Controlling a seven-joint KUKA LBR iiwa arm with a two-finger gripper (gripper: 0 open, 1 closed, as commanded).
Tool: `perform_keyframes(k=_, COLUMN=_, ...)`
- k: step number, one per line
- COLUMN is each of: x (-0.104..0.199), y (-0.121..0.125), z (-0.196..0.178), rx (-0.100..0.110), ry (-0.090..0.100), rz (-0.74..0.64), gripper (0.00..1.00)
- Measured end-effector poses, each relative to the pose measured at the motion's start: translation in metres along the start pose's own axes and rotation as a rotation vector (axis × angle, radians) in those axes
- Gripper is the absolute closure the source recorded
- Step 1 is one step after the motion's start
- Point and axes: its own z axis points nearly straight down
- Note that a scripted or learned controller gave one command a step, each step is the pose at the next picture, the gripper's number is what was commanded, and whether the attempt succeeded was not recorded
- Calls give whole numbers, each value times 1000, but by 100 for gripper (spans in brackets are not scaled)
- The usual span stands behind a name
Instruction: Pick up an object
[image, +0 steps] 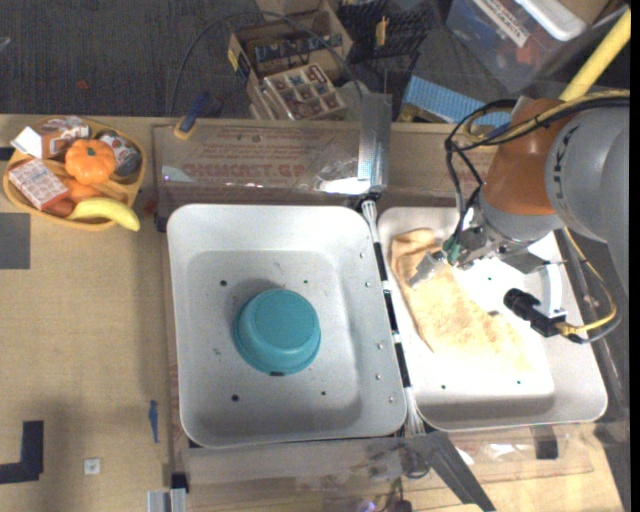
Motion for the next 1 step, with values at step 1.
perform_keyframes(k=1, x=-21, y=38, z=13, rx=7, ry=0, rz=211, gripper=0)
